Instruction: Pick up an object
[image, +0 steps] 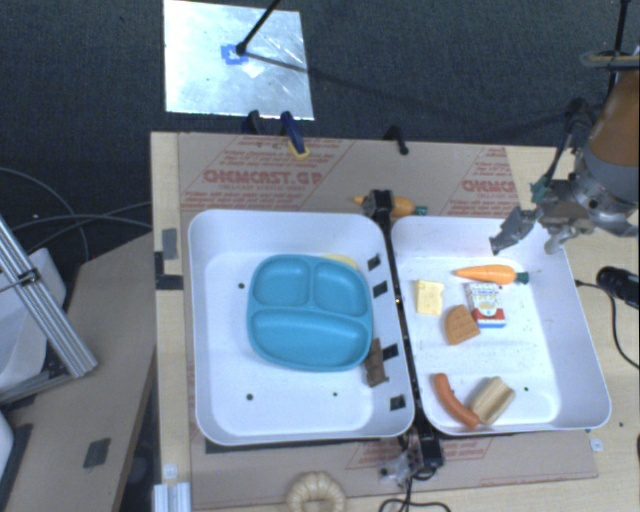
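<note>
The right bin (575, 345) holds an orange carrot (487, 273), a yellow cheese piece (429, 297), a small red-and-white carton (486, 303), a brown bread slice (461, 325), a red sausage (454, 399) and a tan bread roll (491, 398). My gripper (533, 231) hangs above the bin's back right corner, up and to the right of the carrot. Its two dark fingers (508, 231) are spread apart with nothing between them.
The left bin (215, 300) holds a blue divided plate (309, 311), a yellow item behind it and a small brown item (376, 364) at its right edge. A central divider with black clips separates the bins. A pale ring (318, 492) lies at the bench front.
</note>
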